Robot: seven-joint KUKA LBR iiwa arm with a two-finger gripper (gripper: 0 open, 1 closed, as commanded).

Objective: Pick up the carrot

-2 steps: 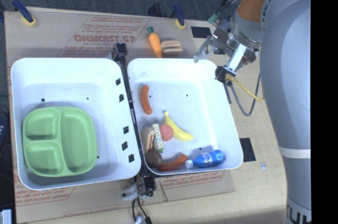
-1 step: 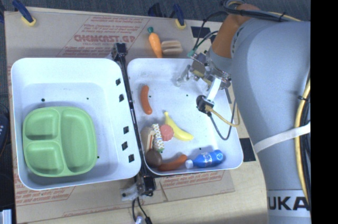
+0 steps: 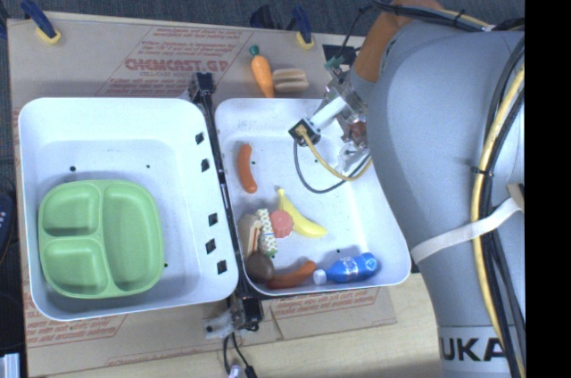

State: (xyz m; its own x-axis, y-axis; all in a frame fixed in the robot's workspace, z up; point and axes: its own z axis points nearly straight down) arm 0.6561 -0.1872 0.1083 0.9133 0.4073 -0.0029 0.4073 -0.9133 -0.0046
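Observation:
The carrot (image 3: 261, 75), orange with a green top, lies on the cardboard just beyond the far rim of the right bin (image 3: 385, 216), outside both bins. My gripper (image 3: 355, 141) hangs over the right bin's far right part, to the right of the carrot and nearer the camera. Nothing is visibly held in it, and the grey arm hides much of it.
A tan bun-like toy (image 3: 290, 80) lies right beside the carrot. The right bin holds a red sausage (image 3: 246, 168), a banana (image 3: 299, 218), a sandwich toy (image 3: 266, 235), another sausage (image 3: 290, 276) and a blue bottle (image 3: 350, 267). A green divided plate (image 3: 100, 235) fills the left bin (image 3: 107, 122).

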